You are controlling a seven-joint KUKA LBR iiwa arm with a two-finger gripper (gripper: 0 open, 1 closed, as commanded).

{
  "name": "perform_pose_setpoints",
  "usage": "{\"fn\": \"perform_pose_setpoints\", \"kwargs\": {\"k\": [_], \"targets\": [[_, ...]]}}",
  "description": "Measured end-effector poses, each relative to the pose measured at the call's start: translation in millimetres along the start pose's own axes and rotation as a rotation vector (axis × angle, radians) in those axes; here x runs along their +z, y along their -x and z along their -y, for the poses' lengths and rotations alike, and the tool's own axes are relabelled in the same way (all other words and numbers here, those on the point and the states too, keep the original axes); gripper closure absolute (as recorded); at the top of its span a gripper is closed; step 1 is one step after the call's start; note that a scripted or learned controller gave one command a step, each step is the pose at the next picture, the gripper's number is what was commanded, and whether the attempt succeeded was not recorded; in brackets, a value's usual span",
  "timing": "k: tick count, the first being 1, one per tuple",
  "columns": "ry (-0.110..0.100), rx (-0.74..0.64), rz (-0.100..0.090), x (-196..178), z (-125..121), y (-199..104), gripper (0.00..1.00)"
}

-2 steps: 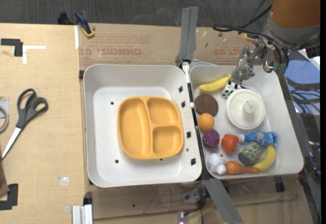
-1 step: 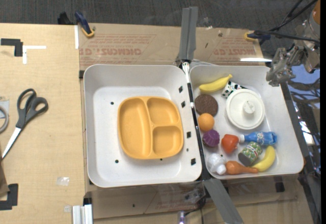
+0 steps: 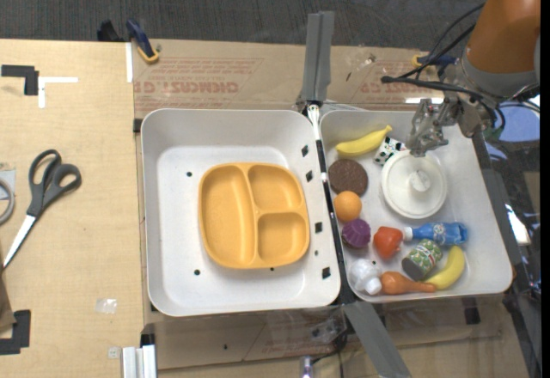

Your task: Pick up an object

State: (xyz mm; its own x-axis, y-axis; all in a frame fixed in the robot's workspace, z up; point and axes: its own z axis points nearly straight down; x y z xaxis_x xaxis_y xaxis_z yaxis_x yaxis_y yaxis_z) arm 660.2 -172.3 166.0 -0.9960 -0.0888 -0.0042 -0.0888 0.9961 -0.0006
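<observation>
The right-hand bin [image 3: 490,222] is the crowded one, and the arm [image 3: 507,20] hangs over its far corner with the gripper [image 3: 425,137] low above the white lid-like dish [image 3: 415,185]. From where I stand I cannot tell how the gripper is set — metal and cable blur together there — and nothing is visibly caught in it.

That white dish looks the likeliest target, being the biggest piece and right under the tool. I'd judge it light, stiff and slick plastic; its wide flat rim offers little, so the small knob at the centre seems the place to pinch.

Just behind it lies a yellow banana [image 3: 363,143], probably a hollow toy — light, curved, best taken across its middle. A brown round disc [image 3: 348,177] sits to the left of the dish, flat and awkward to get under. Below that, the orange ball [image 3: 347,205] would likely roll away from a sloppy squeeze.

In the left bin [image 3: 163,222] rests a yellow divided plate [image 3: 254,215], well apart from the gripper.
</observation>
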Motion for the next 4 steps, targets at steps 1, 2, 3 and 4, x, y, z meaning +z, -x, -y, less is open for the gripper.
{"fn": "perform_pose_setpoints", "kwargs": {"k": [1,2,3,4], "targets": [[-0.012,-0.206,0.030,32.2,34.9,4.8,1.00],[-0.001,-0.126,0.005,-122.7,16.7,-0.3,1.00],[0.002,-0.116,0.000,-39.8,17.6,-1.5,1.00],[0.000,-0.092,0.003,56.2,-36.7,-2.3,1.00]]}}
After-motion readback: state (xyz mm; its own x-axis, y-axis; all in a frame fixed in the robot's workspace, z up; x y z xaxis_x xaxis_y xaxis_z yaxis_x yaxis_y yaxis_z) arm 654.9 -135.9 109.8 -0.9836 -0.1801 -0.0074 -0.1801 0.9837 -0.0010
